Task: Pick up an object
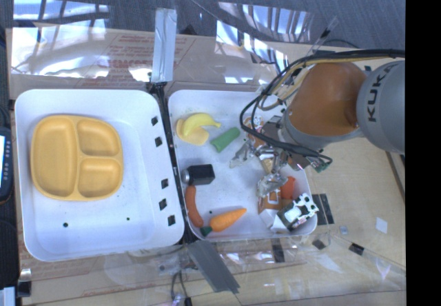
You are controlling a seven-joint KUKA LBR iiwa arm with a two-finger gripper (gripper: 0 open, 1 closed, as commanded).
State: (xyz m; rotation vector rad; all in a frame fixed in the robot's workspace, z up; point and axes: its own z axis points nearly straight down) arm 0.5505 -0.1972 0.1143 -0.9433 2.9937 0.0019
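jaws hard to read from here, gripper (271, 168) low in the right bin (207, 99) near the black-and-white toy (300, 213)

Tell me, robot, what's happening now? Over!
Gripper low over right bin, fingers unclear. Nothing seen held. Carrot, banana, black block nearby.

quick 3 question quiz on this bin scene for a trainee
1. True or false: the yellow tray lies in the right bin.
2. Which item lies nearest the banana? A) carrot B) green block C) cow toy
3. Fill in: the end effector is over the ____ bin.

Key: 1 false, it lies in the left bin; 2 B; 3 right.
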